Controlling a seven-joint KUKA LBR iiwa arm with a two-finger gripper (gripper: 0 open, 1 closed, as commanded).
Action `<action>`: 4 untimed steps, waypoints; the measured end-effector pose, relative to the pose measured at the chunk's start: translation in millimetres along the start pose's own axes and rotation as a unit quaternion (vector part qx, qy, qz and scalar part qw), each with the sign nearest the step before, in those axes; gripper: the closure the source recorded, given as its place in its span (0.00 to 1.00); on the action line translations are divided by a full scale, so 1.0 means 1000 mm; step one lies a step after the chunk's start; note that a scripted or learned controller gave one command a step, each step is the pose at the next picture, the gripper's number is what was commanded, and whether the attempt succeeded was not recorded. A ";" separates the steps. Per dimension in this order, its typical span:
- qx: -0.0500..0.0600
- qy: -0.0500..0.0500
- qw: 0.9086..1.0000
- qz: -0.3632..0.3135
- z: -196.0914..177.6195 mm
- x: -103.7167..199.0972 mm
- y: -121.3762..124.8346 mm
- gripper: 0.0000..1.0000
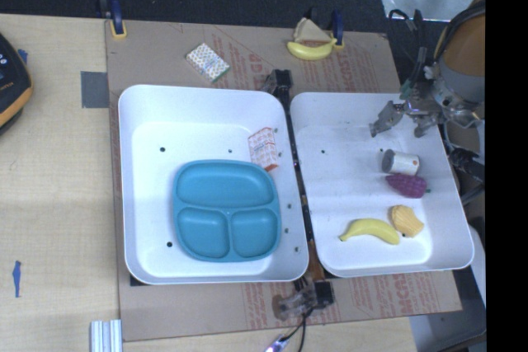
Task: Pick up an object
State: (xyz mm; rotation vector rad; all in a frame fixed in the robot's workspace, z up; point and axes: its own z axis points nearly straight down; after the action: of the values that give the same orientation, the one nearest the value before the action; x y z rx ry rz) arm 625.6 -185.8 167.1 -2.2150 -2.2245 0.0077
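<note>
My gripper (pixel 403 124) hangs over the far right part of the right bin (pixel 346 119), fingers spread open with nothing between them. Just in front of it in that bin lies a small white and grey cylinder (pixel 400 161). Beside the cylinder sits a purple bunch of grapes (pixel 406 185). Nearer the front edge are a yellow corn piece (pixel 407 220) and a yellow banana (pixel 370 231). The left bin (pixel 140 119) holds a blue divided plate (pixel 225 208) and a small red and white carton (pixel 264 148) by its right wall.
On the cardboard behind the bins lie a patterned packet (pixel 207 61) and a second banana with a sandwich slice (pixel 311 45). A black and yellow device (pixel 10 82) sits at the left edge. Clamps and cables stand near the bins' middle seam.
</note>
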 end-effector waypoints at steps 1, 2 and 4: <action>0.000 0.001 1.000 0.000 0.076 -0.026 -0.046 0.00; 0.000 0.001 1.000 0.000 0.076 -0.003 -0.099 0.00; -0.002 0.000 1.000 0.000 0.014 -0.026 -0.067 0.00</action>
State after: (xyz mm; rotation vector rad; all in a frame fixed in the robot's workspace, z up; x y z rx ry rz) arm 558.7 -212.5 153.6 -2.2173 -2.2249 0.0028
